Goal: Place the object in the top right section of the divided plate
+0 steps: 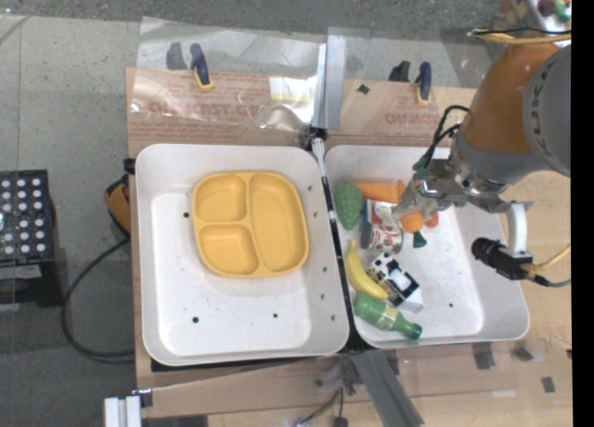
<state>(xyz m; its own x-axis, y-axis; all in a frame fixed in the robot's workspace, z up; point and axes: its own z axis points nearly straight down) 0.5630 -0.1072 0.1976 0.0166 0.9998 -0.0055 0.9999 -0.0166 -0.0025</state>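
The yellow divided plate lies in the left bin, with one long section on its right and two smaller sections on its left. All its sections are bare. My gripper hangs low over the right bin, at the upper middle of the pile of objects. Right under it sits a small orange object, with an orange carrot just to its left. Whether anything sits between the fingers is hidden by the gripper body.
Crowded on the right bin's left side are a green vegetable, a yellow banana, a green bottle, a black-and-white object, a printed packet and a small dark teal piece.
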